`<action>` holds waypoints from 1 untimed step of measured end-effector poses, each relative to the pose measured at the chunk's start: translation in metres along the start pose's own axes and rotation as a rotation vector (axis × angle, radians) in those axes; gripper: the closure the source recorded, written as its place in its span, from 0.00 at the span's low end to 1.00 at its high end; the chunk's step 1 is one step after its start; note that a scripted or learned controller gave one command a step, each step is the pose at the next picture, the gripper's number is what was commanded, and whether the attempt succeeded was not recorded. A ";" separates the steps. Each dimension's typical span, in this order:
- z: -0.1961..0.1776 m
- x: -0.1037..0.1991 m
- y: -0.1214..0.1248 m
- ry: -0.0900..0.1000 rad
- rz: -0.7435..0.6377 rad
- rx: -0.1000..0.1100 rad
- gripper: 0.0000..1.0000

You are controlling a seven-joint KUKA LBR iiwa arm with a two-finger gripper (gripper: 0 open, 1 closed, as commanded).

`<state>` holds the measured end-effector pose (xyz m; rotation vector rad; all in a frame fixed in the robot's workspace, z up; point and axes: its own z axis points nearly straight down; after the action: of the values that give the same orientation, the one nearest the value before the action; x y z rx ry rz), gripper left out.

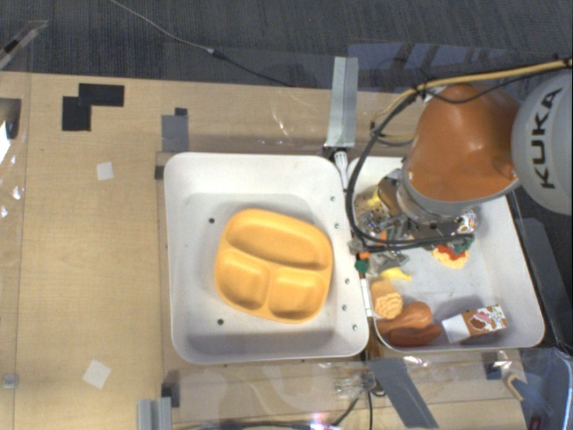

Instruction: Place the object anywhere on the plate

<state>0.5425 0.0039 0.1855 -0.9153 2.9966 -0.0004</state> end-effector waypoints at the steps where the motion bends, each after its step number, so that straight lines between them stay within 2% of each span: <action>1: 0.000 -0.043 0.056 -0.003 -0.127 -0.001 1.00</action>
<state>0.5463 0.0744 0.1862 -1.1021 2.9308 0.0017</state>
